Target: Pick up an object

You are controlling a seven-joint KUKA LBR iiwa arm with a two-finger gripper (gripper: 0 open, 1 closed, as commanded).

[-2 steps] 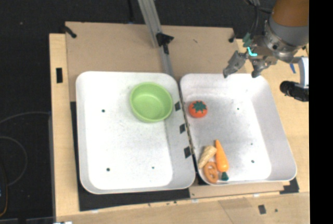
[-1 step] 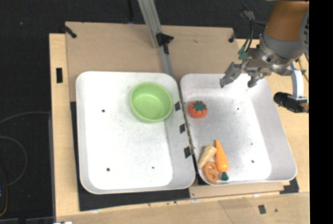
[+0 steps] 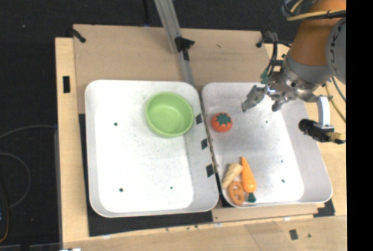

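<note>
The gripper (image 3: 263, 99) hangs spread open and holding nothing, over the right bin (image 3: 291, 186). Probably lining up on the tomato (image 3: 221, 122) just left of it.

A: Where is there free room in the right bin (image 3: 303, 186)?

B: Its middle and right side lie bare. The toy tomato (image 3: 221, 122) sits near the left wall; the toy carrot (image 3: 247, 173) and two other small toy foods crowd the front left corner.

A: And the left bin (image 3: 105, 186)?

B: Mostly bare; the green bowl (image 3: 169, 115) stands at its back right. A slanted metal pole (image 3: 166, 5) crosses behind the bins.
</note>
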